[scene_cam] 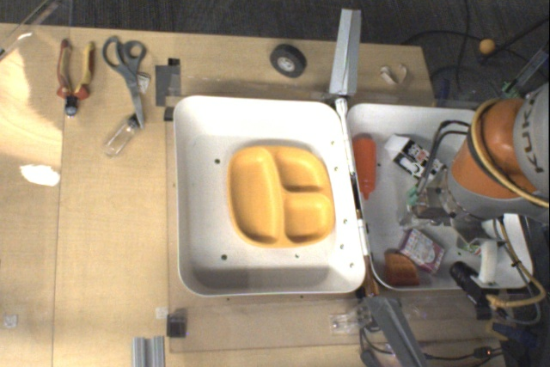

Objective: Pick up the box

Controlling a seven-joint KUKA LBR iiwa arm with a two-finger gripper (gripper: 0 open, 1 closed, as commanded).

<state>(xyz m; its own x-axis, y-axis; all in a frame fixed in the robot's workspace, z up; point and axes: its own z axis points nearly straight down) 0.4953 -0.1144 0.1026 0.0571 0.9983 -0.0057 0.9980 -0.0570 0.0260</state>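
Observation:
A small white box with dark print (411,153) lies near the back of the right bin (382,118). A flat pink-purple packet (421,247) rests near that bin's front. The gripper (424,204) hangs from the grey arm with the orange band (498,155), low over the right bin. It is between the white box and the pink packet, just above the packet. Nothing can be made out in its grasp.
A long orange-red piece (365,165) lies along the right bin's left wall, and a brown item (400,267) sits at its front. The left bin (198,185) holds a yellow divided tray (280,193). Scissors (129,69), pliers (74,73) and a tape roll (288,59) lie on the bench.

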